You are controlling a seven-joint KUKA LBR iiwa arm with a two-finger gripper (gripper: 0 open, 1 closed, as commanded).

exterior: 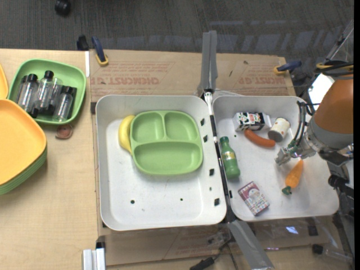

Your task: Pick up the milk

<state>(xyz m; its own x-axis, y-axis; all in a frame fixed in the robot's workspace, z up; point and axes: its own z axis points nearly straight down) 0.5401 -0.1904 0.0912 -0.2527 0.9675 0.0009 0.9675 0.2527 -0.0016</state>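
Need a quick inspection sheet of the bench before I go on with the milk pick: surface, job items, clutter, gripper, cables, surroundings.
Surface: two white bins side by side, left bin and right bin, on a cardboard sheet.
Job's things: milk carton, lying at the right bin's far side, apart from the gripper.
Clutter: sausage, white cup, green bottle, carrot, pink packet; green divided plate over a yellow item in the left bin.
Grippers: gripper low in the right bin, above the carrot; jaws unclear.
Cables: dark cables by the wrist.
Surroundings: green tray of bottles, orange plates, clamps.
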